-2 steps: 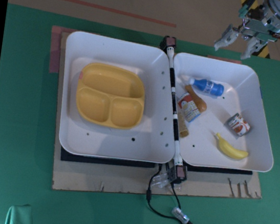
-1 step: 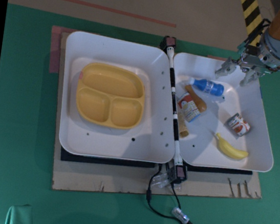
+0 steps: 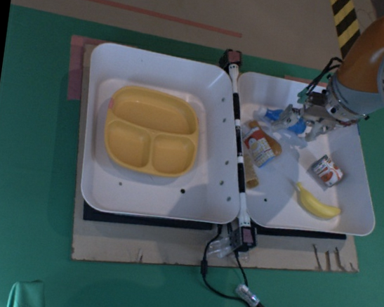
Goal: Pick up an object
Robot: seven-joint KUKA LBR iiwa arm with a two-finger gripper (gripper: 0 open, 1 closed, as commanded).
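The right bin point(image 3: 354, 207) holds a blue and white object point(image 3: 279, 117) near its back left, a white and orange pouch point(image 3: 261, 146) beside the divider, a small red and white can point(image 3: 326, 170) and a yellow banana point(image 3: 317, 204) toward the front. My gripper point(image 3: 308, 125) hangs over the back of this bin, right next to the blue and white object. Whether it touches that object I cannot tell.
The left bin point(image 3: 96, 178) carries a yellow divided plate point(image 3: 151, 130). A black and white divider bar point(image 3: 238, 145) runs between the bins. Cables point(image 3: 243, 291) trail off the front of the cardboard base. Green cloth surrounds the bench.
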